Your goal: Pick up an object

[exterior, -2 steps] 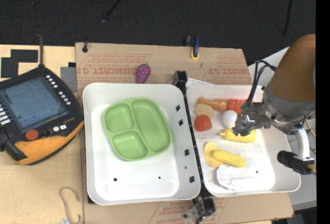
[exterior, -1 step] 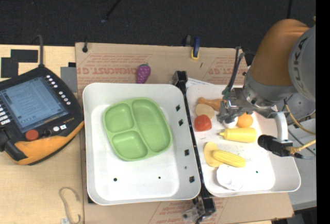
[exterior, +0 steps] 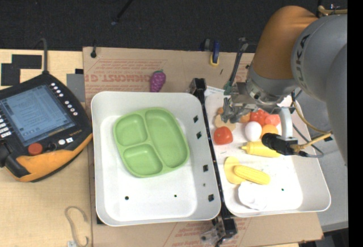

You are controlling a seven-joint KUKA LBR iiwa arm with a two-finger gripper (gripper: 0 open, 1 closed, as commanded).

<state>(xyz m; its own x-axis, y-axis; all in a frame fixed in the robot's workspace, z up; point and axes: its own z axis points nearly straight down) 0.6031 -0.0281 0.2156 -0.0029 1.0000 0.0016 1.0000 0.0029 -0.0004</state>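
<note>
The claw [exterior: 229, 111] is seen low over the far left part of the right bin [exterior: 311, 195]. Whether it is apart or together cannot be told, since its tip is dark and lost against the clutter. A red tomato [exterior: 223, 135] lies on the bin floor just in front of the claw. A tan piece [exterior: 218, 120], too small to identify, is tucked close beside the claw by the bin wall. On the claw's arm side a white egg [exterior: 253, 130] is set. Next to the egg are an orange piece [exterior: 270, 130] and red pieces [exterior: 260, 117], partly hidden under the wrist. Further forward of the claw a long yellow piece [exterior: 258, 149] is laid. Beyond that is a corn cob [exterior: 252, 174] resting on a flat yellow piece [exterior: 231, 166], and last a white lump [exterior: 252, 196] of unclear shape. Well apart from the claw, the left bin [exterior: 108, 183] holds a green three-part plate [exterior: 150, 142]. A purple item [exterior: 157, 80] is seen on cardboard [exterior: 125, 70] behind that bin. Farthest away, a pendant [exterior: 39, 121] is cut off by the frame edge.
</note>
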